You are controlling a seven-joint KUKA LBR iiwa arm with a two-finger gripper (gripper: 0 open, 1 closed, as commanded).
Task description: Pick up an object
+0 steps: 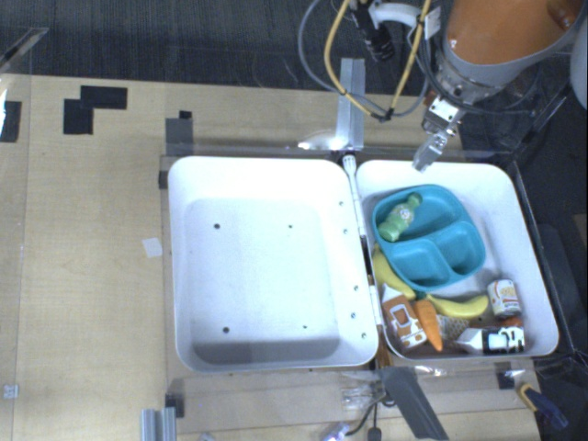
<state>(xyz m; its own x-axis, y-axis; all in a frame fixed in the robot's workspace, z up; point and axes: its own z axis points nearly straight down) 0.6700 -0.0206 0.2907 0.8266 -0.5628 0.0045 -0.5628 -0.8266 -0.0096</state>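
At the near edge of the right bin [528,219] lie a black-and-white bottle [501,340], a small can [504,298], a carrot [429,325], a brown carton [401,319] and a banana [432,299]. Beyond them sits a blue divided tray [439,243] with a green bottle [399,217] in its left compartment. The pincer [432,145] hovers above the bin's far rim, well apart from the tray; whether it is open or closed I cannot tell.

arm [501,26]: was big and round, orange on top, grey below | cables [367,44]: yellow, black and white loops at 12 o'clock
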